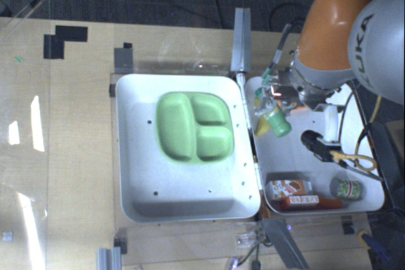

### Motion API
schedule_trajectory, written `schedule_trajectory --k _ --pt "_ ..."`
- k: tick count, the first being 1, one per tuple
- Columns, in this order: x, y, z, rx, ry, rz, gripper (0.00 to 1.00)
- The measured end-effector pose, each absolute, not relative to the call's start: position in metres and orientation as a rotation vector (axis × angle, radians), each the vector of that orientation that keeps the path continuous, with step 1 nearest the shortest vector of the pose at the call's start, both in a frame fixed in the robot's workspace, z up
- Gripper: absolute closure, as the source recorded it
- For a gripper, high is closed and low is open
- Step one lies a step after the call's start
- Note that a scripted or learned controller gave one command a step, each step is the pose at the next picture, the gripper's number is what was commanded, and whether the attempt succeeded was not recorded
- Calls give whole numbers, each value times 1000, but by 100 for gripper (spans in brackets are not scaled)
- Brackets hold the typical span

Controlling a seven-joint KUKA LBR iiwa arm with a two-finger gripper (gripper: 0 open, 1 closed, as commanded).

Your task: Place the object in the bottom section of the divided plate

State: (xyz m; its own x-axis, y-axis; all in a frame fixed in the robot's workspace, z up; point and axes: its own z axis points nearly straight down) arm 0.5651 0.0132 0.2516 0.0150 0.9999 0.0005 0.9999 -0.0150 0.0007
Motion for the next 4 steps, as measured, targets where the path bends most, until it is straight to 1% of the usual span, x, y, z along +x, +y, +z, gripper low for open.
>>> schedule_trajectory --k 1,2,3,4 --pt "600 88 251 2147 2291 5 100" --pt "634 152 221 1985 2431 8 100" --pt "635 142 143 1880 2515 5 100" --pt "588 138 124 1760 2593 15 100"
